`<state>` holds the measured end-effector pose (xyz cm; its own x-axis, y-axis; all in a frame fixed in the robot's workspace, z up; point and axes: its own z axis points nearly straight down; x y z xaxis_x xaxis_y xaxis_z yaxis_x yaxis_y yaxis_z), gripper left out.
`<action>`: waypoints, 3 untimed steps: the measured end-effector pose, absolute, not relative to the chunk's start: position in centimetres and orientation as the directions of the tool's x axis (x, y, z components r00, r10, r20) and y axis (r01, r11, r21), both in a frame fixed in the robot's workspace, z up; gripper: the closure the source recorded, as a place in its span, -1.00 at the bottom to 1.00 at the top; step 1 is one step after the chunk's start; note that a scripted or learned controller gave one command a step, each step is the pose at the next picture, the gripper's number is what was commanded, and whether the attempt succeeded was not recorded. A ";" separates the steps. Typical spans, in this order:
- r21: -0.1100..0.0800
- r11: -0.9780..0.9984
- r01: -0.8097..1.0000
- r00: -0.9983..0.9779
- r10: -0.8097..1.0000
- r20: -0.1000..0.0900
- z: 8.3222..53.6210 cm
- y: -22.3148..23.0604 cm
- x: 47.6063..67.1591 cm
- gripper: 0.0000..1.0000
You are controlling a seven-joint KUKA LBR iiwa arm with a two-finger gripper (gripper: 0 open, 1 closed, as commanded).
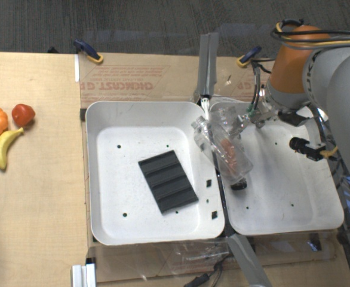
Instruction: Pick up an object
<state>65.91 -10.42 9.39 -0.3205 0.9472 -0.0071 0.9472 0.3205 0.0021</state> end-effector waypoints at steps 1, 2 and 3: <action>0.004 0.323 0.946 -0.323 0.946 -0.007 10.4 -10.4 66.0 1.00; 0.003 0.371 0.929 -0.371 0.929 -0.003 19.3 -9.2 66.0 1.00; -0.001 0.260 0.966 -0.260 0.966 -0.001 19.1 -1.7 65.9 1.00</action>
<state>65.88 -1.72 19.12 -0.2600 0.9656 -0.0007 0.9656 0.2600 -0.0014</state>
